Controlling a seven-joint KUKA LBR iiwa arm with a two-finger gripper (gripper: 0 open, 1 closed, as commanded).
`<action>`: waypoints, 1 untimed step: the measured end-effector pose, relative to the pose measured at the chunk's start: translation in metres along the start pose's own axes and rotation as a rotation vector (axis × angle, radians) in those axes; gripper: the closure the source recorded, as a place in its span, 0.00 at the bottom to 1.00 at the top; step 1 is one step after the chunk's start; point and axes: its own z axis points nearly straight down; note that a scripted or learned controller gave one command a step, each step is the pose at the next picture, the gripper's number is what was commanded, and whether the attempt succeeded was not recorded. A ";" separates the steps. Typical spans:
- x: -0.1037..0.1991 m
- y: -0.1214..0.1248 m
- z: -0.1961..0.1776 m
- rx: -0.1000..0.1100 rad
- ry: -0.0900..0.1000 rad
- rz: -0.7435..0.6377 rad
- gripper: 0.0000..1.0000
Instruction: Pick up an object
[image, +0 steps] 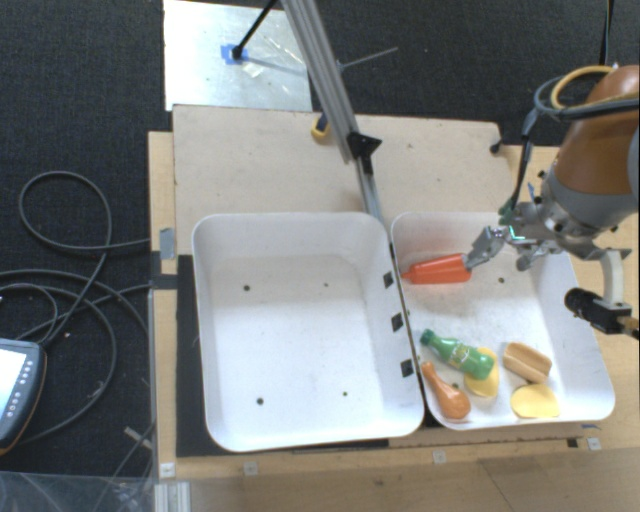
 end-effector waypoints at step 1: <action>0.000 0.001 -0.002 -0.004 -0.001 0.001 0.00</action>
